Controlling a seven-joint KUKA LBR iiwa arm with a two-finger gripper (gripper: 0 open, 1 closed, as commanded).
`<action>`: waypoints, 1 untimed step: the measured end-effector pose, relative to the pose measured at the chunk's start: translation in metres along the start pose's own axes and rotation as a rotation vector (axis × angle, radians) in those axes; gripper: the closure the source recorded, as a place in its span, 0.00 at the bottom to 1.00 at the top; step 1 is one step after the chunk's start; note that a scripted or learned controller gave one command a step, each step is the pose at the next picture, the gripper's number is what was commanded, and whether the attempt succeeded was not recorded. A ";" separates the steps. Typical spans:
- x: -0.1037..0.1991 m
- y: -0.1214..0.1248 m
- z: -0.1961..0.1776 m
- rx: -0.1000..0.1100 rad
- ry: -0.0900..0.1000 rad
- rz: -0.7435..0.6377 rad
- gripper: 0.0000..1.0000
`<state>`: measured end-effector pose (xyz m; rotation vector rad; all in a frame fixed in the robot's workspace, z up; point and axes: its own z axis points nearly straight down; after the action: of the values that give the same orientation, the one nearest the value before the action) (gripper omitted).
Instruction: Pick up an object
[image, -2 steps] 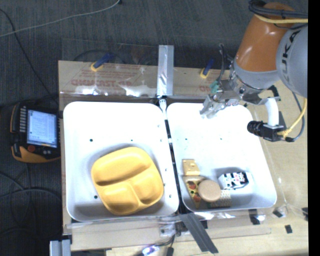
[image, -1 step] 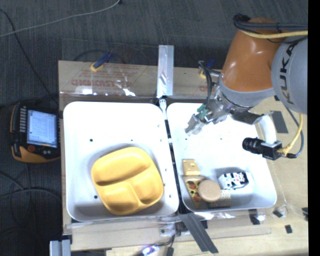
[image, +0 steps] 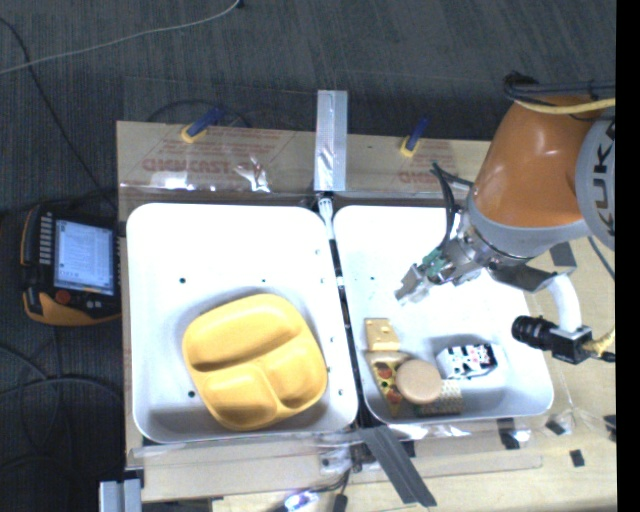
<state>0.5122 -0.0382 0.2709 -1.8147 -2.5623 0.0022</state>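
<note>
My gripper (image: 412, 284) hangs over the middle of the right bin (image: 400, 230), reaching in from the right under the orange band of the arm. Nothing shows between its tips. Below it, along the bin's front wall, lie a tan block (image: 378, 334), a round tan disc (image: 418, 380) on a patterned card (image: 386, 378), and a small black-and-white object (image: 466, 360). The gripper stands above and apart from all of them.
The left bin (image: 170, 240) holds a yellow divided tray (image: 256, 358). A handheld pendant with a lit screen (image: 76, 262) lies left of the bench. A black cylindrical fitting (image: 548, 334) sticks out by the right bin's right rim.
</note>
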 end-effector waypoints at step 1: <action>-0.047 -0.046 -0.009 -0.002 -0.002 -0.110 1.00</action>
<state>0.4846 -0.0980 0.2800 -1.6723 -2.6605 0.0011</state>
